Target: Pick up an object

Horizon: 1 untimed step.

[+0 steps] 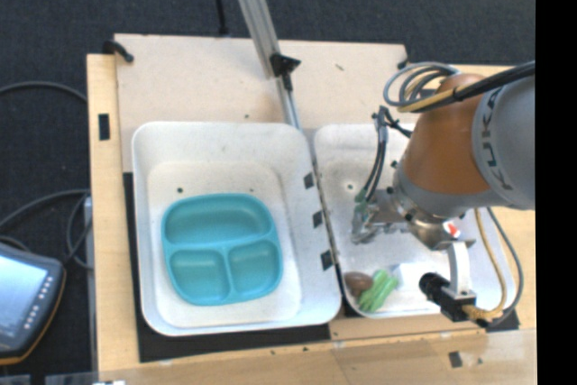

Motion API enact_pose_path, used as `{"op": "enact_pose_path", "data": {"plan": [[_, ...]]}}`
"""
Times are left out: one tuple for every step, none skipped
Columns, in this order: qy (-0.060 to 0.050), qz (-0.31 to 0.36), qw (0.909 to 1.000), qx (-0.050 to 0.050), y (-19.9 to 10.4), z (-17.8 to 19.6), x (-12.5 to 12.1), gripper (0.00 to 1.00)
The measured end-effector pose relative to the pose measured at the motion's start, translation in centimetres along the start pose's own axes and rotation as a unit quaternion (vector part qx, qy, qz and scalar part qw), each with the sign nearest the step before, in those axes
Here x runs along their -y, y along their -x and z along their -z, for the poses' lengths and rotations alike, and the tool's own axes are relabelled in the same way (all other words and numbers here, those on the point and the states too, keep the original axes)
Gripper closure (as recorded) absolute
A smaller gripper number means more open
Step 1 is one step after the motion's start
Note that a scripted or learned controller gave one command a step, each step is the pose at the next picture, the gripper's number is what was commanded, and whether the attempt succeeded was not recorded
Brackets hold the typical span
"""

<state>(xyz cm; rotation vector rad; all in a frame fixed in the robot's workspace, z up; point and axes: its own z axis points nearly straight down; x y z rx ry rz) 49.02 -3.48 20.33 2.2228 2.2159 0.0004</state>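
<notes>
At the far left edge of the frame a grey handheld pendant (22, 297) is lying on the dark floor, with black cables looping above it. The wooden bench (108, 194) is beginning just to its right. The left bin (149, 149) is sitting in the left-centre of the picture, and a teal divided tray (221, 248) is lying in its lower half — three compartments, none holding anything visible. White floor is showing all round the tray, widest toward the bin's upper rim.

A slanted aluminium bar (252, 0) is running down from the top centre to the seam where the two bins are meeting.

The right bin (338, 149) is lying right of centre, much of it covered by the arm (451, 149), which is reaching in from the right edge. The gripper (362, 225) is hanging low over the bin's left-middle part, close to the dividing wall; whether its fingers are spread or closed cannot be told from here, and nothing is visibly caught in it. Below it, in the bin's lower left corner, a green object (381, 288) is lying at a slant, touching a small brown object (359, 282) on its left — both crowding the bin's lower rim, apart from the gripper.
</notes>
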Motion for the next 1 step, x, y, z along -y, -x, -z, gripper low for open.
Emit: {"op": "enact_pose_path", "data": {"plan": [[-0.001, 0.005, 1.0000, -0.002, -5.34, -0.25, 0.01, 1.00]]}}
